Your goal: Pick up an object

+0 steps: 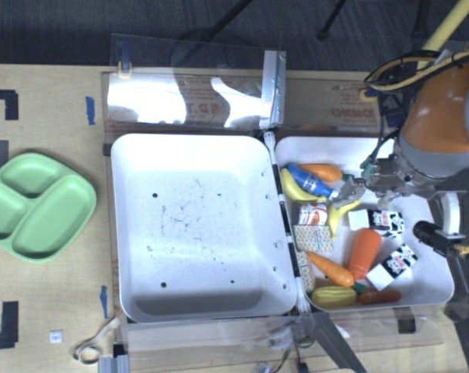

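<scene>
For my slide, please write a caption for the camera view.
Robot claw poised above toy food in the right bin, beside the left bin.

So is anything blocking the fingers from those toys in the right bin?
Nothing visible does. The gripper hangs directly over the toy pile, just above the yellow plastic banana and beside the blue bottle in the right white bin.

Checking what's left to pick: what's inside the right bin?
The right bin holds carrots, a blue bottle, bananas, small cartons and a yellow piece. The gripper covers part of the pile.
</scene>
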Robot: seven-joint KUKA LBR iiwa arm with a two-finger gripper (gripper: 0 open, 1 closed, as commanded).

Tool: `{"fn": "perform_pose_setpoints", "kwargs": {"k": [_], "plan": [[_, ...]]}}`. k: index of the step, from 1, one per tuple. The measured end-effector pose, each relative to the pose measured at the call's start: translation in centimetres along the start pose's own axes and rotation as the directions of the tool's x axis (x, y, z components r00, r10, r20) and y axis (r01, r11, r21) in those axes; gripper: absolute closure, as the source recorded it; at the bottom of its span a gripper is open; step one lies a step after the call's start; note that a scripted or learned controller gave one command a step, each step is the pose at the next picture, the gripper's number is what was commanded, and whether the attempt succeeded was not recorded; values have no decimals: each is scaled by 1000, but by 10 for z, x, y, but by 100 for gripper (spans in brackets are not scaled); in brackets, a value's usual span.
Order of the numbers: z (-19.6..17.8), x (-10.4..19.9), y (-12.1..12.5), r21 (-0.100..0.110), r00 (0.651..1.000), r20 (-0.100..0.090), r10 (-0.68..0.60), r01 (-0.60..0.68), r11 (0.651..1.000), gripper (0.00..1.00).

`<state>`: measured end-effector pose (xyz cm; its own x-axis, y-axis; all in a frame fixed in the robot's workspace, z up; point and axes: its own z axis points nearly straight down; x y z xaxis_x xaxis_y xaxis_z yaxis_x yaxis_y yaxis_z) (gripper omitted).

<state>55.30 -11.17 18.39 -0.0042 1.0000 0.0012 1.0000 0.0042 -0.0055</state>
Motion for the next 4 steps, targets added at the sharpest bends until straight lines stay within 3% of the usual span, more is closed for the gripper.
{"fn": "perform_pose_setpoints", "kwargs": {"k": [1, 2, 3, 4], "plan": [[72, 4, 27, -4, 991, 2, -131, 131, 991, 0], [94, 2, 30, -15, 927, 20, -374, 374, 927, 0], [89, 4, 29, -12, 927, 12, -376, 376, 927, 100], [2, 50, 55, -3, 866, 3, -500, 500, 866, 100]]}}
